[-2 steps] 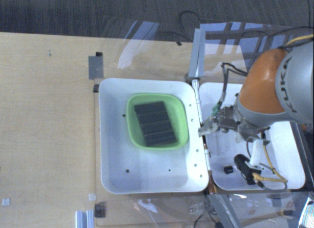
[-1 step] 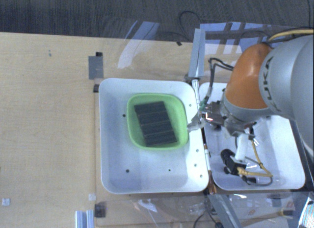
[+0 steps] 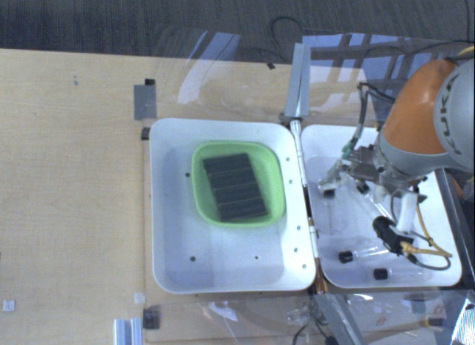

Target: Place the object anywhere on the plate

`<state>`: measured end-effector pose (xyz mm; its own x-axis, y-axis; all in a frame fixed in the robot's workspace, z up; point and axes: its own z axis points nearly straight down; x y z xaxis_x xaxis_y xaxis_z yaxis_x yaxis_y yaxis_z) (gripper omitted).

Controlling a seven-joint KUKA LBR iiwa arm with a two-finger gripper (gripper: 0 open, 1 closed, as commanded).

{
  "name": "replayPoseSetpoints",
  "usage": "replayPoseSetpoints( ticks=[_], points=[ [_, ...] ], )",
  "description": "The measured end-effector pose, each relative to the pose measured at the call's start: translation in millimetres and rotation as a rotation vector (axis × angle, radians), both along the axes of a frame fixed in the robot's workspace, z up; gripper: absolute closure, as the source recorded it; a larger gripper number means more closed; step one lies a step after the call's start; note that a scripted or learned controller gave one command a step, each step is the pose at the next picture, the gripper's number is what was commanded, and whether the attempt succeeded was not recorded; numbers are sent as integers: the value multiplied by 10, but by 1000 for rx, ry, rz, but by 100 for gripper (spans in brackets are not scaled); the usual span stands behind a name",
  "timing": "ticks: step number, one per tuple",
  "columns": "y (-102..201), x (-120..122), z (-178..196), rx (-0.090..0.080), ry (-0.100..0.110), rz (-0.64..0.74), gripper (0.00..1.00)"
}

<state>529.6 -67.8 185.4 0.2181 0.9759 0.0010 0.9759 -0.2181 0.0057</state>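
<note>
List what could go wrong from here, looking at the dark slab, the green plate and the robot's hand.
1. The dark slab lies on the green plate and fills much of it; any new push could slide it off.
2. The hand hangs over the right bin; a low crossing to the left bin might catch the raised rims between them.
3. Two small black pieces lie near the arm and could get knocked.

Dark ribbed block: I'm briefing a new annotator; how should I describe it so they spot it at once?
Of the two white bins, take the left bin. A green plate sits in it, and the dark grey ribbed block lies flat on that plate. It is rectangular, grooved across, and far bigger than the small black piece in the right bin.
</note>
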Motion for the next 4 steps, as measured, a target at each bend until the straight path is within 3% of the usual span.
replayPoseSetpoints(
  ticks=[1, 2, 3, 4],
  points=[
    [-682, -270, 1094, 1, -3, -494, 0],
    [-1258, -351, 1513, -1, -3, -417, 0],
    [-1311, -408, 1189, 0, 1, -272, 0],
    [-1285, -406, 943, -2, -1, 43, 0]
  ],
)
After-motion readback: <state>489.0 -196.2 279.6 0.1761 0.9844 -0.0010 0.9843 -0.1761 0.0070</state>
